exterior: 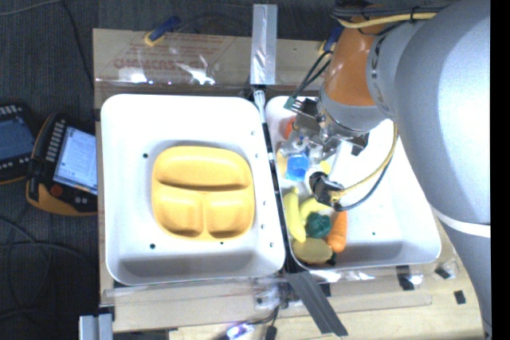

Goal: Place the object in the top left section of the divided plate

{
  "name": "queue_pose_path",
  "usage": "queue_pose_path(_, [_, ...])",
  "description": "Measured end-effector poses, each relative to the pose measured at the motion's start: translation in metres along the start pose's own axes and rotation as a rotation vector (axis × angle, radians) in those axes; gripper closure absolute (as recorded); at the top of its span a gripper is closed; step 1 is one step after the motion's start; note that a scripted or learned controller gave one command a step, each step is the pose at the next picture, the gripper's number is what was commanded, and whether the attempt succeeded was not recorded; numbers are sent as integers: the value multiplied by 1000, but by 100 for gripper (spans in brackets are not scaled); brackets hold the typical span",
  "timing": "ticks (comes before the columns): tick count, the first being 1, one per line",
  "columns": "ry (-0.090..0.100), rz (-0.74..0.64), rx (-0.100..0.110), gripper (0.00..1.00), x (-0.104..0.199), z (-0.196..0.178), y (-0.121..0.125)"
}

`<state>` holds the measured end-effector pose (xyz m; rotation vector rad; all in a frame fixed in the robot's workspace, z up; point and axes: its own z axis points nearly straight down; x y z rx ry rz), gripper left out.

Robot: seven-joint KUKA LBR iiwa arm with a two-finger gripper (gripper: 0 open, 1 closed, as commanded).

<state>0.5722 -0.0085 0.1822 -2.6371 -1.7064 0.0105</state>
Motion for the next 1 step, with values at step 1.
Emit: queue_pose_path(1, [2, 65, 2, 100, 48, 0, -49])
